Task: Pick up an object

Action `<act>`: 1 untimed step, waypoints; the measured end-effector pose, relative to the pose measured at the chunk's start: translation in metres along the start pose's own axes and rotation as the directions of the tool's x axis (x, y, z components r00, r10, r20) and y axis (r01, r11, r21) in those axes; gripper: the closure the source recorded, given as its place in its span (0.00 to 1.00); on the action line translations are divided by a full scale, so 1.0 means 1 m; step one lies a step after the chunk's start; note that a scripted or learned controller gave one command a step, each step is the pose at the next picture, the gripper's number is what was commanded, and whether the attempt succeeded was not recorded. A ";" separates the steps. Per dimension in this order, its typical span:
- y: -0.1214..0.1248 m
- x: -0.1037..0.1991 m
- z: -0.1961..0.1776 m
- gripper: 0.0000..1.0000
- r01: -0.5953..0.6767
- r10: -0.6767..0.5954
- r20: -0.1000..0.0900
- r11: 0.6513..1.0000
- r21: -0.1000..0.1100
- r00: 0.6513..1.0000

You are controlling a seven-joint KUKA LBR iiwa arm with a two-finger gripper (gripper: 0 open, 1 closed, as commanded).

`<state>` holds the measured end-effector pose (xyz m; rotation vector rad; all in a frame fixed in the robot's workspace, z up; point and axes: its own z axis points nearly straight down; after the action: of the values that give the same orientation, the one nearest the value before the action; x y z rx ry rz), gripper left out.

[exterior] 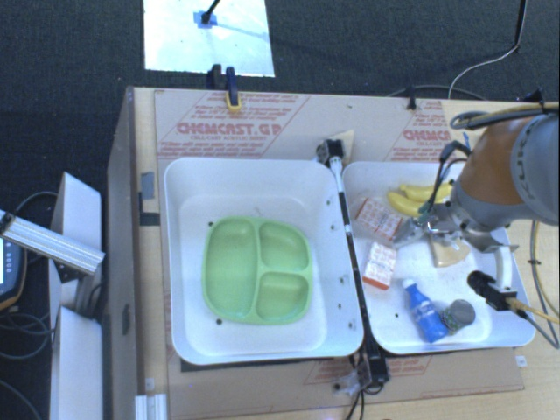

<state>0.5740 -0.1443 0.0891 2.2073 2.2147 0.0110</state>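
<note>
My gripper (423,226) is low in the right bin (516,335), near its back middle. It hangs just below a yellow banana (408,199) and right of a red-and-white packet (378,217). A pale tan piece (449,254) lies just under the wrist. Further forward are a small orange-and-white box (379,266), a blue bottle (425,310) with a white cap, and a grey round lid-like thing (460,314). I see nothing clearly between the fingers.
The left bin (188,191) holds a green divided plate (257,269). A black divider rail (346,226) runs between the two bins. The arm's orange band (488,160) and grey body cover the right bin's back right corner.
</note>
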 end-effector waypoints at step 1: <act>0.078 -0.008 0.000 0.00 0.002 -0.002 -0.003 1.000 0.007 1.000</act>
<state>0.6522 -0.1520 0.0908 2.2096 2.2219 0.0061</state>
